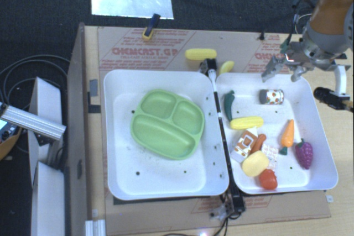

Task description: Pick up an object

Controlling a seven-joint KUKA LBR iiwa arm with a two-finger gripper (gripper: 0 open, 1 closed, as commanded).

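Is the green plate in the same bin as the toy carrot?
No, the green plate lies in the left bin, while the toy carrot is in the right bin with the other toys.

Arm: rounded, bulky segment, broad orange band over most of visible part, grey collar beneath it. Thin dark line rings top of orange band. Dark cables loop off upper left side. Wrist: grey metal, small red mark on left face. Jaws: 2 short grey metal prongs. Black cylindrical piece juts from lower right.
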